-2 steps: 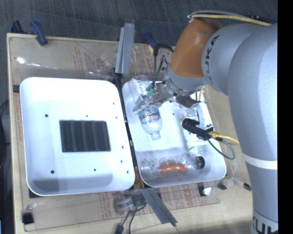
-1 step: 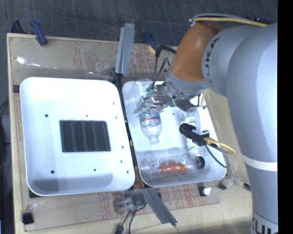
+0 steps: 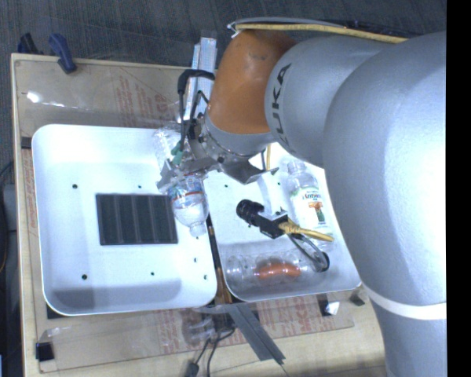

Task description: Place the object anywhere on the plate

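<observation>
Tool sits over the left bin's 3 o'clock edge, with a clear plastic bottle hanging just below it — bottle appears clamped at the neck, though how far the tool is parted I cannot tell. Dark ribbed plate lies just beside, at the bottle's 9 o'clock. Right bin holds a black-handled utensil and a second bottle.
</observation>
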